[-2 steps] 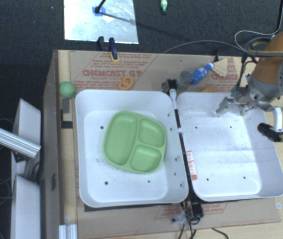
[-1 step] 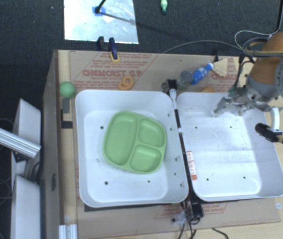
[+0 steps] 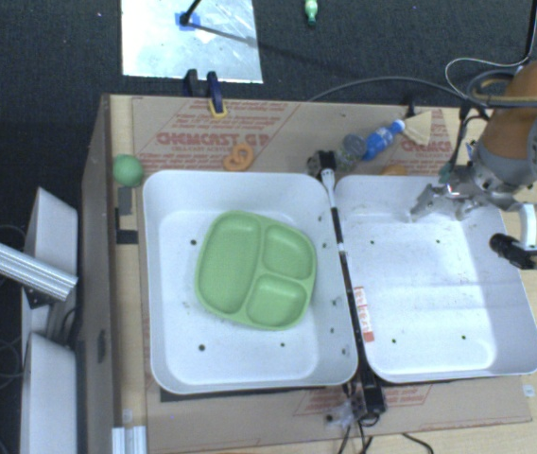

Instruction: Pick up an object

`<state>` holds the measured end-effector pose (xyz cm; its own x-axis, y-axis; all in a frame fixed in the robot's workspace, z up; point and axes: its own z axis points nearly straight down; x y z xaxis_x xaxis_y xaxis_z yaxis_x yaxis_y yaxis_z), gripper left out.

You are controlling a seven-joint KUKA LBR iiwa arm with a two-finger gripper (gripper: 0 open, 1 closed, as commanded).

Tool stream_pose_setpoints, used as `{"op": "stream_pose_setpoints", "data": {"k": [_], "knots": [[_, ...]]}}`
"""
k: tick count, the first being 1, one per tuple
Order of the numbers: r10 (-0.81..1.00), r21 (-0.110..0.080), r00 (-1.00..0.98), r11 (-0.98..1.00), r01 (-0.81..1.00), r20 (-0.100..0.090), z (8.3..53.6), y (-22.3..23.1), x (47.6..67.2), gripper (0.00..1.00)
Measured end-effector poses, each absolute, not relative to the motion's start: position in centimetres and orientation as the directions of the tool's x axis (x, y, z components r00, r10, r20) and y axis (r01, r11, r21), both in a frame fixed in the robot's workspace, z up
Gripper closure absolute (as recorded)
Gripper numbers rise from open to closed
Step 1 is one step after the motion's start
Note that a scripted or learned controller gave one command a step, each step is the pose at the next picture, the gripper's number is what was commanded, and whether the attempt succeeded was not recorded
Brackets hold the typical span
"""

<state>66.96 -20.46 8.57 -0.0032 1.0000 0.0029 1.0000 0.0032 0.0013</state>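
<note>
A light green divided plate (image 3: 254, 270) with three compartments lies flat in the middle of the left bin (image 3: 169, 244). My gripper (image 3: 444, 203) hangs over the far right part of the right bin (image 3: 495, 348), well away from the plate. Its metal fingers (image 3: 423, 205) are spread, and it is open with nothing between them. The grey wrist and its orange band rise toward the upper right.
Behind the bins on the cardboard lie a blue bottle (image 3: 379, 141), a beige wedge (image 3: 420, 127), an orange ring (image 3: 238, 157) and a blue clamp (image 3: 215, 94). A green ball (image 3: 127, 169) sits by the left bin's far corner.
</note>
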Motion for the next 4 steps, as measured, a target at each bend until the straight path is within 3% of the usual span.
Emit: {"op": "stream_pose_setpoints", "data": {"k": [4], "knots": [[1.0, 0.003, -0.004, 0.004, 1.0, -0.001, 8.52, -19.92, 66.93, 0.0]]}}
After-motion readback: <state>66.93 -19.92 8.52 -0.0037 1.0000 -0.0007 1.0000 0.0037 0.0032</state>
